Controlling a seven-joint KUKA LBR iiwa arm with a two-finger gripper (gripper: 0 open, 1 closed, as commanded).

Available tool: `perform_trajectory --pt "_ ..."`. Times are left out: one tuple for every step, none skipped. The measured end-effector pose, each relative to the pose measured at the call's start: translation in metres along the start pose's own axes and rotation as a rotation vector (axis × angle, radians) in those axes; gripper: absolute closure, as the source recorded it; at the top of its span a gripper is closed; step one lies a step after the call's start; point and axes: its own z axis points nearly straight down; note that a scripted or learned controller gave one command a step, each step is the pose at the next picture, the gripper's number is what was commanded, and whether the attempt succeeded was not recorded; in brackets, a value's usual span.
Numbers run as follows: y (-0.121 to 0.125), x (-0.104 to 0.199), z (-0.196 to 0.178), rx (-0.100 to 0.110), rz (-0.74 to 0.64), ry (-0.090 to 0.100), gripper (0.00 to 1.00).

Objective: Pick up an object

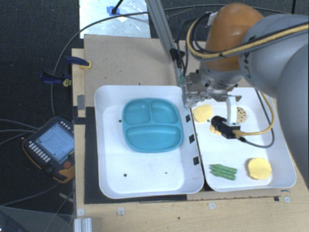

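**Q:** What lies nearest the viewer?

**A:** A bundle of green beans (223, 171) and a flat yellow round (259, 168) lie in the right white bin (285, 178). Both are to the right of the blue divided plate (152, 125) and nearer than it. The round is the farther right of the two.

**Q:** And the plate itself?

**A:** It lies in the far half of the left white bin (111, 178).

**Q:** What is level with the plate?

**A:** Just to its right, across the bin walls, is a pale yellow piece (203, 113). Farther right of the plate is a speckled brown cookie (241, 115).

**Q:** Where is the tool?

**A:** The tool (193, 96) hangs at the plate's far right corner, over the seam between the bins and just beside the pale yellow piece. I cannot tell whether it is released or clenched. The grey arm (275, 47) rises to the right of the plate and beyond it.

**Q:** And farthest off?

**A:** Beyond the plate, the tan counter (125, 62) runs on.
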Motion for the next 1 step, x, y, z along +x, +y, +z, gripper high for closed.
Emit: perform_trajectory --pt "-0.0119 0.0497 0.0165 0.001 0.000 0.000 1.00"
